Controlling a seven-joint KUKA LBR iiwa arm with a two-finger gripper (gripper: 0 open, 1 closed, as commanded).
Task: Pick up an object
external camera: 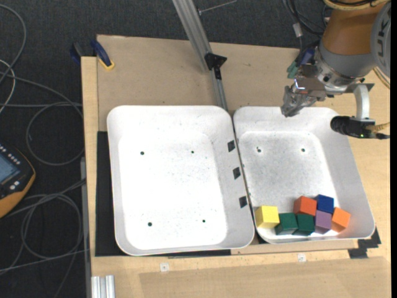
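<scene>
Blocks (304, 216), about 7, sit clustered at the near edge of the right bin (347, 160). Gripper (291, 107) hangs over that bin's far rim, well apart; whether released or clenched cannot be told. Blocks lie toward the camera from it.

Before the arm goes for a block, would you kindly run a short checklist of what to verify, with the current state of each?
1. Blocks present in the right white bin: ok, clustered along its near edge.
2. Yellow cube free on its left side: ok.
3. Small green cube free to grasp: not ok, it touches its neighbours.
4. Two-finger gripper above a block: not ok, it hangs over the bin's far rim.
5. Finger opening: cannot tell.
6. Nothing in the gripper: cannot tell.
</scene>
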